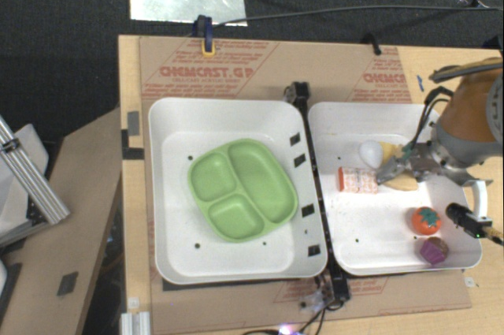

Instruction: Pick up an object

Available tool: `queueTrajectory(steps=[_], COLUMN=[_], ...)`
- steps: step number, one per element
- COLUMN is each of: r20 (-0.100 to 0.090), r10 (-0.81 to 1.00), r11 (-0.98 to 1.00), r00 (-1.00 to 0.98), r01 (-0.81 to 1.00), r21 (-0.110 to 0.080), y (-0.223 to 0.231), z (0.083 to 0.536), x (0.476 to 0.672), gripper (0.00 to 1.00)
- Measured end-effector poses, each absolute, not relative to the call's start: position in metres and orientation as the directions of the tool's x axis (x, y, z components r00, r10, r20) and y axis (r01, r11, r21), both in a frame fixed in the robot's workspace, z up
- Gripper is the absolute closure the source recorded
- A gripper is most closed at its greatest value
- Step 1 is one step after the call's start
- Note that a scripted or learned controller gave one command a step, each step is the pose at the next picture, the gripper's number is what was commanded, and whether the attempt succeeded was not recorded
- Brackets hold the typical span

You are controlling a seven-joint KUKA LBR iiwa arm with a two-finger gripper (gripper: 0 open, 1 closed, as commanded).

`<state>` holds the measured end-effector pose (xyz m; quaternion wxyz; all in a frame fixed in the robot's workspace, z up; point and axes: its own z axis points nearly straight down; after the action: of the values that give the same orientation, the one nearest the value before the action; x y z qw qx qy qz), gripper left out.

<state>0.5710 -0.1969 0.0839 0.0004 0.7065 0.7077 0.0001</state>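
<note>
A green divided plate point(241, 190) is seen in the left bin point(169, 128). In the right bin point(378, 251), a red-and-white packet point(358, 180) lies just left of the gripper point(391, 172), which is lowered among pale items, apparently mid-approach; a closing grasp seems needed next.

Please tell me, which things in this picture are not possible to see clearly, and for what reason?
- End effector, camera view: small and dark; whether it grips anything cannot be told.
- Yellow object, right bin: partly covered by the end effector, so its shape is unclear.
- White round object: too small to identify.
- Red-and-white packet: print too small to read.
- Arm: cut off by the right edge.
</note>
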Motion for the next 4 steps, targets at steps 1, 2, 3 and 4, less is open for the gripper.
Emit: queueTrajectory(steps=[1, 2, 3, 4], r20=[-0.001, -0.003, -0.002, -0.002], r10=[1.000, 1.000, 1.000, 1.000], r11=[0.002, 0.003, 0.004, 0.005], r00=[-0.002, -0.003, -0.004, -0.005], r01=[1.000, 1.000, 1.000, 1.000], r21=[0.005, 0.008, 0.006, 0.006], y=[-0.197, -0.205, -0.202, -0.202], z=[0.096, 0.158, 0.203, 0.248], x=[0.572, 0.575, 0.574, 0.576], gripper=[1.00, 1.00, 1.00, 1.00])
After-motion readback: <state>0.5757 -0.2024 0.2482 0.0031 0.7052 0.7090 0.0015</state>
